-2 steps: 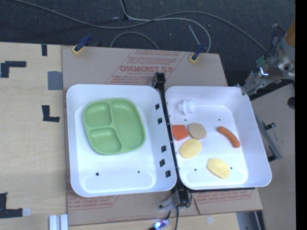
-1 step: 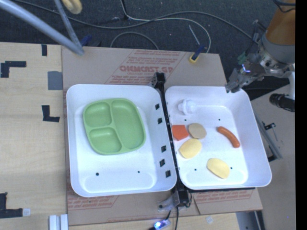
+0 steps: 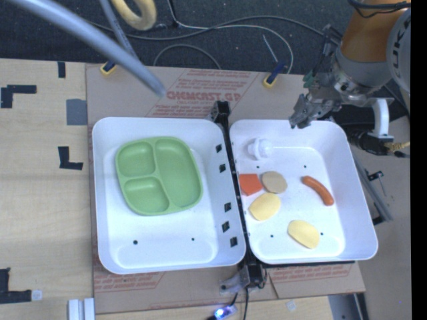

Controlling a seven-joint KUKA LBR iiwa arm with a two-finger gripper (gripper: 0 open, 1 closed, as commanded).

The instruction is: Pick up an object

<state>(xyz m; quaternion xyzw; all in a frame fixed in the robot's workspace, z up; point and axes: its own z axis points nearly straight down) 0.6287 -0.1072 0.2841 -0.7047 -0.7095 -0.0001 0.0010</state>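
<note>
Nearest us, the left bin (image 3: 107, 245) is holding a glossy green three-compartment tray (image 3: 159, 175). Moving right, we are seeing an orange block (image 3: 249, 185), tan disc (image 3: 273, 181), two smooth yellow ovals (image 3: 265, 207) and a sausage (image 3: 318, 190) in the right bin (image 3: 353, 245). The gripper (image 3: 303, 115) is hanging at its far rim, holding nothing.

Arm (image 3: 377, 32) cut off by top and right edges. Yellow loop (image 3: 130, 2) cropped at top edge. Small white item (image 3: 259, 149) too indistinct to identify.
</note>
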